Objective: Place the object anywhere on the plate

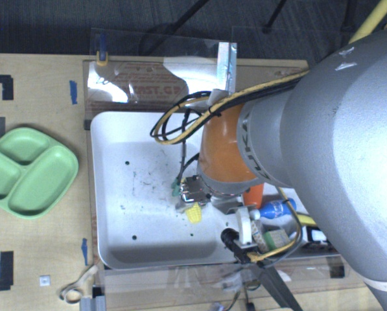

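A small yellow object (194, 214) lies in the white bin (125, 167), near its right part. My gripper (192, 196) hangs directly over it, its metal tip right above the yellow piece; whether it touches the piece is not visible. The green divided plate (30, 171) rests on the wooden bench to the left of the bin, well away from the gripper. The grey arm with its orange band (227, 151) covers the right side of the view and hides most of the second bin.
A blue-capped bottle (276, 210) and an orange item (255, 193) lie under the arm to the right. Cables (180, 118) loop off the wrist over the bin. A clear plastic wall (161, 76) stands behind the bin. A tan loop (76, 289) lies at the lower left.
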